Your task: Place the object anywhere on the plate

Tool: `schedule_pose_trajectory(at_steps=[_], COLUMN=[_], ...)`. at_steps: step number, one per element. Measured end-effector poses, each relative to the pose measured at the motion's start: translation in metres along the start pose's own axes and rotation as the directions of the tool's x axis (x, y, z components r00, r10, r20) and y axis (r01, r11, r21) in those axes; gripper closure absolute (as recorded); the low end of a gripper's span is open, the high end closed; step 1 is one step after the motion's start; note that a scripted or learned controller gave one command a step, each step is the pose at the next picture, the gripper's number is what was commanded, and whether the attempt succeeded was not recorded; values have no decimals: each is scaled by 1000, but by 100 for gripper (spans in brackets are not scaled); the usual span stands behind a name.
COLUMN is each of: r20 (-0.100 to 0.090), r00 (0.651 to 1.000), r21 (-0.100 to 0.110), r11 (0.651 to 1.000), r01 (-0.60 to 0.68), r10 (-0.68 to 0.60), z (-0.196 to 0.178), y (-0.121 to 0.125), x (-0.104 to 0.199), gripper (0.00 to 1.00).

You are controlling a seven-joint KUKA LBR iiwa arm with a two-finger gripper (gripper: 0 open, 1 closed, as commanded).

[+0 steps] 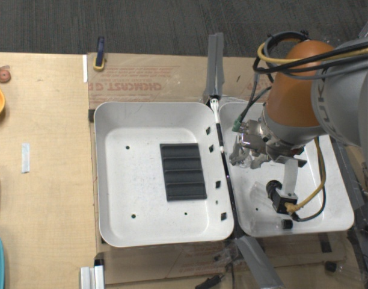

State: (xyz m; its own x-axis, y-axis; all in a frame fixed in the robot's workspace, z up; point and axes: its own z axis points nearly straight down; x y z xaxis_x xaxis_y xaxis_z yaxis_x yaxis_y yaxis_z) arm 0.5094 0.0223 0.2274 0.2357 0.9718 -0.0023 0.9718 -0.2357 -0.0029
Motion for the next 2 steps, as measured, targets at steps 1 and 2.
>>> schedule_pose_trajectory(at_steps=[1, 2], r20=[2, 3], r00=[999, 994], r21=[2, 1], r11=[999, 994], r01=[-41, -110], r10=[41, 110], z=[38, 12], y=[23, -28], x=[83, 142], gripper=[100, 100])
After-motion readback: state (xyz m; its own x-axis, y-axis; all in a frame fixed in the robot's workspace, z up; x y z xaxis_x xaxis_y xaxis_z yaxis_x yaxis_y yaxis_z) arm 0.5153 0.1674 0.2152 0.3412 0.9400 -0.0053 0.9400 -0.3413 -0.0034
